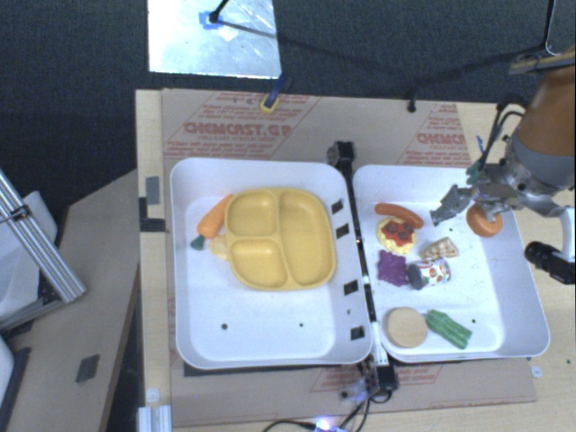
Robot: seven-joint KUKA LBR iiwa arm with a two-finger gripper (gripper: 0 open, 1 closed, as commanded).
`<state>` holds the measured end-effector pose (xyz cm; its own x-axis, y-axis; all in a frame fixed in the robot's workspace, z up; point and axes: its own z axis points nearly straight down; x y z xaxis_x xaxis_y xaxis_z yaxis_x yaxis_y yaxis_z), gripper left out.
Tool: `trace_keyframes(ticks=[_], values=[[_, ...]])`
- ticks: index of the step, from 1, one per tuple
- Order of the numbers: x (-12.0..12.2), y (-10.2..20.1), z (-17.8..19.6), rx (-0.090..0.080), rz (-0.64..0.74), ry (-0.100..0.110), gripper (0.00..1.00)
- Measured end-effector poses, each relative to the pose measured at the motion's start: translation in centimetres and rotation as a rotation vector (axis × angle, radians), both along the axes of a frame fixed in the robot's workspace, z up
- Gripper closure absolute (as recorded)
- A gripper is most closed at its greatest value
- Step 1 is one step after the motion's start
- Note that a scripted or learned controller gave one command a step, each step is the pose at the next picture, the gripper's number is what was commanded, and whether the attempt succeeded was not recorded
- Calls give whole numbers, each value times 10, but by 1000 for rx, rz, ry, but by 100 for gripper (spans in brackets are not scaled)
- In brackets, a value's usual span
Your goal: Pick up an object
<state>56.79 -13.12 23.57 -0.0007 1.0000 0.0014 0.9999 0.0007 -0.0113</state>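
The right bin (513, 304) holds several toy foods: a red sausage (399, 211), a yellow and red pizza piece (397, 234), a purple bunch of grapes (391, 266), a small can (433, 273), a beige cracker (439, 249), a round bun (406, 327) and a green pickle (448, 328). My gripper (457, 203) hangs over the upper right part of this bin, right of the sausage and above the cracker. An orange round piece (486, 223) lies just right of the gripper, under the wrist. I see nothing held.
The left bin (193, 313) carries a yellow divided plate (273, 238), with a carrot (212, 217) at its left edge. A black divider (355, 241) runs between the bins. Cables cross behind the bench.
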Motion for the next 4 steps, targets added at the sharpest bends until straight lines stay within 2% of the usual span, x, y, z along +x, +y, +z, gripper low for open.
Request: trace_keyframes(ticks=[1, 3, 4], values=[[2, 0, 7, -2, 2, -12, 0], [7, 2, -72, -2, 1, -13, 0], [8, 4, -93, -6, 2, -29, 0]])
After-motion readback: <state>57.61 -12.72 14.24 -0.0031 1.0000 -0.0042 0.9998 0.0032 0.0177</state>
